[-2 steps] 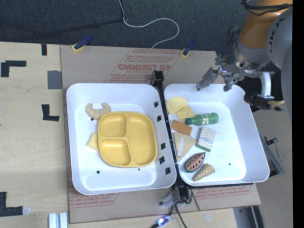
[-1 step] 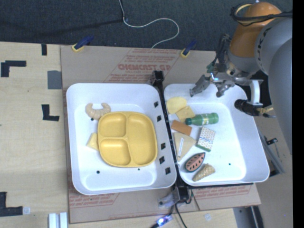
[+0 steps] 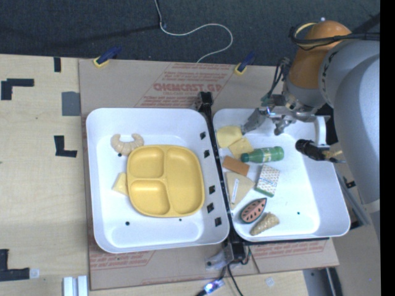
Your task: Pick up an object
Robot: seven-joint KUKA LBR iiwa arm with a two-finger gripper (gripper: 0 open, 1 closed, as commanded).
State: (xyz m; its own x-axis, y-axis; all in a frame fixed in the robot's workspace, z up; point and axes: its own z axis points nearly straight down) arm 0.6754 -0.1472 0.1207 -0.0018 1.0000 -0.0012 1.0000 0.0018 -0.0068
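Two white bins are set side by side on the surface (image 3: 55,110). The left bin (image 3: 102,227) carries a yellow divided plate (image 3: 165,180). The right bin (image 3: 321,224) carries the loose pick candidates, crowded toward its left wall: a green bottle (image 3: 263,155), cheese-like wedges (image 3: 233,138) and a patterned packet (image 3: 267,180). The hand (image 3: 266,123) is positioned over the far edge of the right bin, above the wedges. Nothing is seen held by the hand; how far it is open cannot be told.

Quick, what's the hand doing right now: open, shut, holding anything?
Hand: open, holding nothing, poised over the right bin above the yellow pieces.
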